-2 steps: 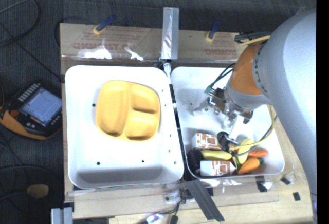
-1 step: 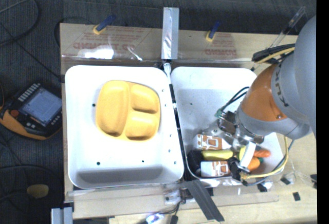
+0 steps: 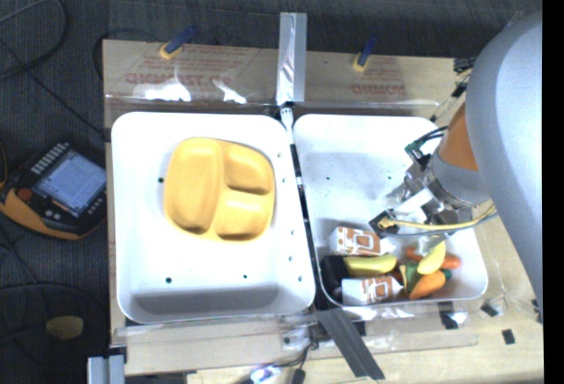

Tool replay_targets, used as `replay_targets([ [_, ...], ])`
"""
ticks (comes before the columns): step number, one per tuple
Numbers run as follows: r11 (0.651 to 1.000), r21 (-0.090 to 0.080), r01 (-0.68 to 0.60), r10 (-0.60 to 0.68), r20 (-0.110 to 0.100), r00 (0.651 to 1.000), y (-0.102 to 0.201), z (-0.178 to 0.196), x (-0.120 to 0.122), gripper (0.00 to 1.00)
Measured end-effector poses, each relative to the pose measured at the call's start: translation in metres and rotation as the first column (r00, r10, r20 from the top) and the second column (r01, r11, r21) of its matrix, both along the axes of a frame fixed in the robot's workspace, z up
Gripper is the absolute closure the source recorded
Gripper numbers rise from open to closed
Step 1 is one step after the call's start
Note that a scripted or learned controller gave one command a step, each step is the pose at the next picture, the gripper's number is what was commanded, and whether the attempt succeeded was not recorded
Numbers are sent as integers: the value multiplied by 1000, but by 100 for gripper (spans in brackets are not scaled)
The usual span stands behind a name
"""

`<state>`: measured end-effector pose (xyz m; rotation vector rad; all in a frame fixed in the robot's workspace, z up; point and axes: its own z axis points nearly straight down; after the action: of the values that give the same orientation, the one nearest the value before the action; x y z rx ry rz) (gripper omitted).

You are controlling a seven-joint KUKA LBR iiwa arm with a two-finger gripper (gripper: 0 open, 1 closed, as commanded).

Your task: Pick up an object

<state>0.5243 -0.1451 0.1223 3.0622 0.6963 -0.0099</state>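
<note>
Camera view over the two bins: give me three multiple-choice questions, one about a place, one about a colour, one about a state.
1. Where does the divided tray lie?
A. On the carpet
B. In the left bin
C. On the bench behind the bins

2. What colour is the divided tray?
A. Blue
B. Green
C. Yellow

3. How are the small items in the right bin arranged?
A. Bunched together along its lower edge in the view
B. Spread evenly over its whole floor
C. Lined up along its upper wall

Answers:
1 B, the tray sits in the middle of the left bin's white floor.
2 C, all its compartments are yellow.
3 A, the items crowd together at the bottom while the upper floor is bare.
</note>
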Motion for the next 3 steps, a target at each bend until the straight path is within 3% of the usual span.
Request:
replay_targets([
  [1, 987, 1, 162, -162, 8, 987, 0, -34, 23, 0],
  [2, 971, -2, 240, -240, 2, 971, 30, 39, 83, 0],
  [3, 976, -2, 217, -217, 1, 976, 59, 61, 55, 0],
])
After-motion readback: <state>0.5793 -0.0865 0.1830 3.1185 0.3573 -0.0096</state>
